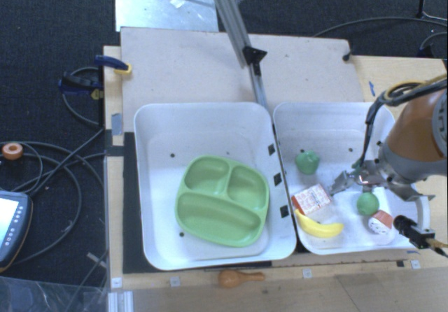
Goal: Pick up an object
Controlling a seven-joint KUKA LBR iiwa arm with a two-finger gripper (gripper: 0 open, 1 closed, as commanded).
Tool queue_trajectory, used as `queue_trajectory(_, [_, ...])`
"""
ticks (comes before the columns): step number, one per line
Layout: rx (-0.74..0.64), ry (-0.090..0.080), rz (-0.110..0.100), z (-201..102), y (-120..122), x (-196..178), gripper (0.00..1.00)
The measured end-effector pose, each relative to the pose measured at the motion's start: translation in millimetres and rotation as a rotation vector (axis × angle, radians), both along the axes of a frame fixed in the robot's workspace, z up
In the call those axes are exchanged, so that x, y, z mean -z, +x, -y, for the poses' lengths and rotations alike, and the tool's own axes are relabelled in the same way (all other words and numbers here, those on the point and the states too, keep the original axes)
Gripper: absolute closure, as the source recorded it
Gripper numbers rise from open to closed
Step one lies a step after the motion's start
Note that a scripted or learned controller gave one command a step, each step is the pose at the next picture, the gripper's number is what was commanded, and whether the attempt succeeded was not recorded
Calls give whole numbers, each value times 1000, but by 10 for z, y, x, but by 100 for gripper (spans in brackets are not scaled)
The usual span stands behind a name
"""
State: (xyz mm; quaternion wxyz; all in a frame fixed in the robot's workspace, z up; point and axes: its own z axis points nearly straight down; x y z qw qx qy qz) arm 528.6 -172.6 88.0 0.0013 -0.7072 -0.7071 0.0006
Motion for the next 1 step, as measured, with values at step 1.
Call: queue_trajectory(1, [0,-2,7,6,17,-137,100])
